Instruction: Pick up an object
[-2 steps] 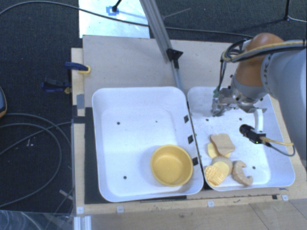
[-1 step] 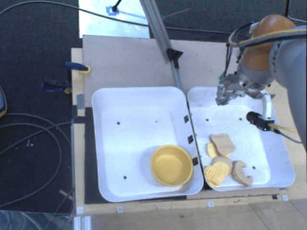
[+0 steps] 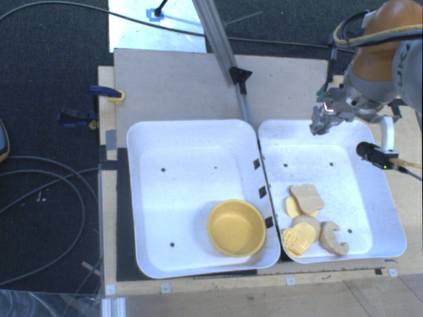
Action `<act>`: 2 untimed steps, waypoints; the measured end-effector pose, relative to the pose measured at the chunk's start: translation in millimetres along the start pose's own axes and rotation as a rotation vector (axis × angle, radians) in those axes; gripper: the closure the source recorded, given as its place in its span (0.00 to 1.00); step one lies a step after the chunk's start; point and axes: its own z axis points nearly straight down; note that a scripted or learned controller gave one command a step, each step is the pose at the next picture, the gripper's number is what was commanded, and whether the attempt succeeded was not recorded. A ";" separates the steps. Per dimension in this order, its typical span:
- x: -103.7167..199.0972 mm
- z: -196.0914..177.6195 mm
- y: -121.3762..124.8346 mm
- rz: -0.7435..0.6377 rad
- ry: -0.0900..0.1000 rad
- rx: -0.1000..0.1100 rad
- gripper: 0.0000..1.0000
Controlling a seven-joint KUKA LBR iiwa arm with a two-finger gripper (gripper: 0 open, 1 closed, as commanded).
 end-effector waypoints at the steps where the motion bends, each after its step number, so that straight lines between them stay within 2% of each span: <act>1: -0.3 -55.0 2.2 -0.003 0.000 0.000 1.00; 2: 52.6 -42.0 -18.4 -0.007 0.003 0.008 1.00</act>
